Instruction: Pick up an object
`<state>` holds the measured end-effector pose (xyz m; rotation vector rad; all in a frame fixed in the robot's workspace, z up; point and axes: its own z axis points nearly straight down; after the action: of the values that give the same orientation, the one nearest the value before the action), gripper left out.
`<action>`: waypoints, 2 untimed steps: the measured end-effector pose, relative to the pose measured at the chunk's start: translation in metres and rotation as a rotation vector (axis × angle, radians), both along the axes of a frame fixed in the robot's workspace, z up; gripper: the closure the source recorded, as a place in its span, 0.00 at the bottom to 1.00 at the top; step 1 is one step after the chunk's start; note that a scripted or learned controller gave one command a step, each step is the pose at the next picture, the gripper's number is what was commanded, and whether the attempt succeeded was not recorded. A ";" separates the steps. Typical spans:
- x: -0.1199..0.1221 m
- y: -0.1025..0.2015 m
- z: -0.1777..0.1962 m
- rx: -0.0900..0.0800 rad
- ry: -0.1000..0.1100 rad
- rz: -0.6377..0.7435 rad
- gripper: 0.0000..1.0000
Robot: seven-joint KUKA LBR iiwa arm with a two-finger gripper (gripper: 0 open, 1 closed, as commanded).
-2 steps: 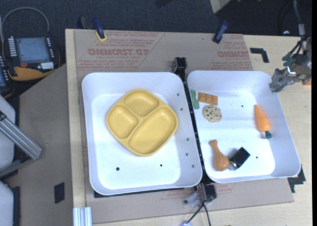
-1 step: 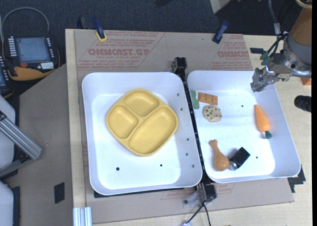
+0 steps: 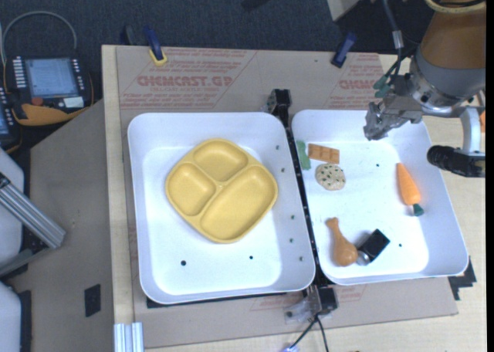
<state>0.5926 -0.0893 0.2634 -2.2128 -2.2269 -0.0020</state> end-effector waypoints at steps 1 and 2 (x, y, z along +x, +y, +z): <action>0.007 0.054 0.001 0.000 -0.001 0.000 1.00; 0.009 0.100 -0.022 -0.001 0.004 -0.001 1.00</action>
<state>0.6016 0.0105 0.2417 -2.2131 -2.2240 0.0035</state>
